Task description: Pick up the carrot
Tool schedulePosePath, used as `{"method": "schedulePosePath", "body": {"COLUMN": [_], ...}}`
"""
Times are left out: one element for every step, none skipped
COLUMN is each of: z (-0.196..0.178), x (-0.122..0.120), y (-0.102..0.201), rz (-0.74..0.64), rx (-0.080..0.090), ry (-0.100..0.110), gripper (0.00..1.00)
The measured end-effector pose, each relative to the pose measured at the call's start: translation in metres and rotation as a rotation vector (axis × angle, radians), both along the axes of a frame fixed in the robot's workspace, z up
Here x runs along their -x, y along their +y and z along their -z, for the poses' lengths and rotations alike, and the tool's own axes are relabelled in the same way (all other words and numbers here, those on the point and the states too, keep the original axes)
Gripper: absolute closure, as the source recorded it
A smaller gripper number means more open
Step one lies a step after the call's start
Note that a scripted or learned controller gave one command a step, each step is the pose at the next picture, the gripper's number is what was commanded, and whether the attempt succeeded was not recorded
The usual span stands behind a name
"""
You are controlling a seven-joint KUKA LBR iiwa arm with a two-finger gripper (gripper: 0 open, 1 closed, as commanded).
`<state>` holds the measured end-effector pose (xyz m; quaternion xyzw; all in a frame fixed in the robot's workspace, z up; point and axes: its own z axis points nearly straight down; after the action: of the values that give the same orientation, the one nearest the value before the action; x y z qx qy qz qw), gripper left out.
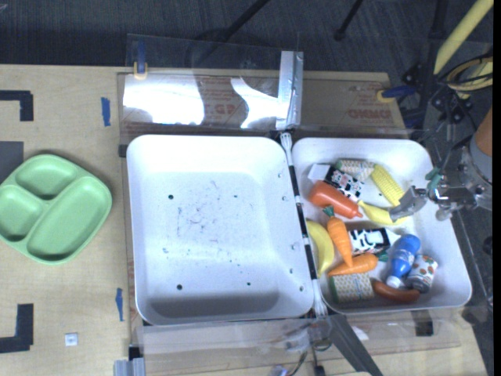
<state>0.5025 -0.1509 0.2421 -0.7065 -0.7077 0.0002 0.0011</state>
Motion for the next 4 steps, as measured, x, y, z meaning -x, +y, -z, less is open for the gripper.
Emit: {"method": "schedulePosePath", "body": {"z": [0.000, 0.061, 0.058, 0.057], "x": [0.000, 0.023, 0.023, 0.023], "y": [0.000, 0.030, 0.065, 0.085], "rz": [0.000, -0.129, -0.359, -0.562], "rx": [0.000, 0.000, 0.000, 0.000], "ry": [0.000, 0.000, -0.001, -0.002], "gripper": [0.00, 0.00, 0.00, 0.00]}}
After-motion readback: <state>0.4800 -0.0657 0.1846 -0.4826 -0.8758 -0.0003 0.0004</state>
